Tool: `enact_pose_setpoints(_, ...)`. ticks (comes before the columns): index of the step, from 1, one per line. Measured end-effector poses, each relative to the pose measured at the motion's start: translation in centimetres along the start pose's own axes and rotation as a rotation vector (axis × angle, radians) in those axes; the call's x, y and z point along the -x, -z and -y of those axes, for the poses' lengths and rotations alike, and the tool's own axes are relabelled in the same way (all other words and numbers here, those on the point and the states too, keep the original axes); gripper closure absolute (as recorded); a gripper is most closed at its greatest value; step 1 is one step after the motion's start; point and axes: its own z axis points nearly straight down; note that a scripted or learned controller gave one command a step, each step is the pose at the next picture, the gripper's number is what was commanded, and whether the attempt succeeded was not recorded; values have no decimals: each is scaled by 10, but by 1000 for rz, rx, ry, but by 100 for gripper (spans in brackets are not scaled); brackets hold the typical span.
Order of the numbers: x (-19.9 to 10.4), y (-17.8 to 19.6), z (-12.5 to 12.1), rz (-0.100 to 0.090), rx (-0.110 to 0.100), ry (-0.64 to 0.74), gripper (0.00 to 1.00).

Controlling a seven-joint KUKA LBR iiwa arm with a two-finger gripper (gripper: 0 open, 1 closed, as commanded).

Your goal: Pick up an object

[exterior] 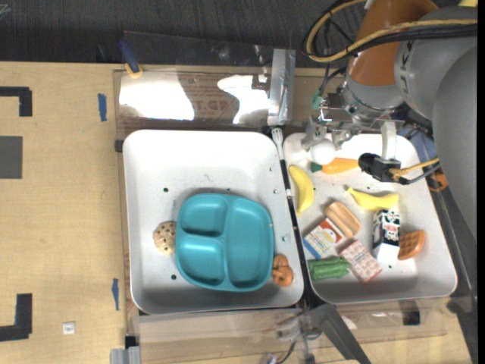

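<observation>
Approach step | tool hangs over small white egg-shaped object in right white bin | grip state unclear, cannot tell | next: descend, close squarely

**Tan surface under dark far floor**

A tan wooden surface spreads left, marked with black tape corners and blue tape strips. Dark carpet-like floor runs along the far side. Bright glare reflects off a clear panel there.

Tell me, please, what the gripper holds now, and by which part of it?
It cannot be told. The gripper is low over the far end of the right bin, near a white egg and a carrot.
</observation>
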Motion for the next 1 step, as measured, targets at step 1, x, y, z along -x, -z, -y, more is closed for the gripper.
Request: enact_pose_setpoints(1,-30,29,76,0,2,239,100)
